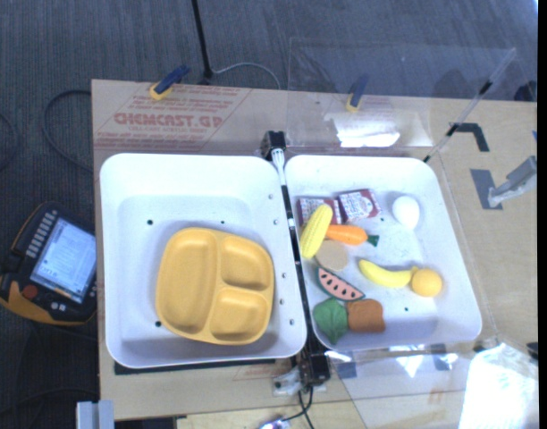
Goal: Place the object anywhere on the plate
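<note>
A yellow plate [215, 284] with three compartments lies in the left white bin [130, 186]. The right bin [434, 195] holds several toy foods: a corn cob [315, 229], a carrot [348, 235], a banana [383, 274], a lemon [426, 282], a white egg [406, 211], a watermelon slice [337, 284], a green leafy piece [330, 319], a brown piece [366, 315], a tan round piece [332, 256] and two red packets [356, 206]. Nothing lies on the plate.
A hand-held control pendant [50, 266] lies on the floor at the left. A black pole [197, 25] and cable rise behind the bench. Blue and yellow clamps [169, 80] grip the bench's far edge. Clear plastic sheeting [488, 88] stands at the right.
</note>
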`<state>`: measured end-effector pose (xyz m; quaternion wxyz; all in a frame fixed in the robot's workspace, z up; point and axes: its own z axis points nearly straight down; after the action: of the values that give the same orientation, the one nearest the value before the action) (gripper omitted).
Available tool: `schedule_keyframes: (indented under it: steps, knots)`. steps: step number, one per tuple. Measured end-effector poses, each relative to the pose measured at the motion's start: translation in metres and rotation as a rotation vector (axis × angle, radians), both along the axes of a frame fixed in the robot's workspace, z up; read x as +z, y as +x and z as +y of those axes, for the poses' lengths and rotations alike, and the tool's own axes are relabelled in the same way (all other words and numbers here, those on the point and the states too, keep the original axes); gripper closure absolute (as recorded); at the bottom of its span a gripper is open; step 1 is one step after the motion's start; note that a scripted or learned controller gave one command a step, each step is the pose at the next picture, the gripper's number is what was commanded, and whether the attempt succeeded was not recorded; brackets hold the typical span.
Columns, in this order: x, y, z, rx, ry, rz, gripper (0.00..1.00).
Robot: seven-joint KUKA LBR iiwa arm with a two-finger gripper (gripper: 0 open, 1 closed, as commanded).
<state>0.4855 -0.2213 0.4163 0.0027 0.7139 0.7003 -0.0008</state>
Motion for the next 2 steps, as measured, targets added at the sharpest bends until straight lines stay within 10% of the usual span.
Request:
schedule_keyframes:
  steps: [2]
  knots:
    - [0.045,0.000,-0.001,0.048,-0.001,-0.001,0.00]
